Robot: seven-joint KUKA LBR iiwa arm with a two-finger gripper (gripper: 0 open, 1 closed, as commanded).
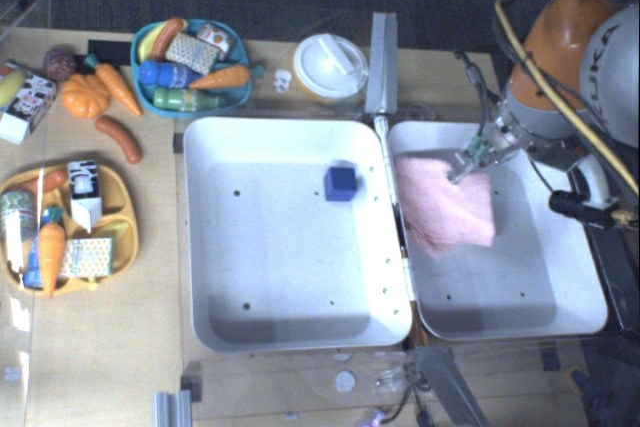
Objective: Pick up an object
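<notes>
Grey metal fingers of the gripper (468, 163) sit low over the upper right edge of a pink cloth (446, 205), their tips touching or just above the fabric; whether they are parted or pinched together on it cannot be told at this slant. The cloth lies rumpled in the left half of the right bin (530, 315), close to the wall shared with the left bin (270, 305). In that left bin a small blue cube (341, 182) rests alone toward the upper right, well apart from the gripper. Behind the fingers the arm (570, 55) rises toward the right, its orange band showing above the wrist, with cables looping around it. Beyond the bins, on the wooden bench (150, 245), stand a round white lidded container (331, 66), a blue bowl of toy food (192, 67) and a yellow tray of toy food (65, 230), with a toy pumpkin (83, 96) and a toy carrot (120, 87) loose between them.
</notes>
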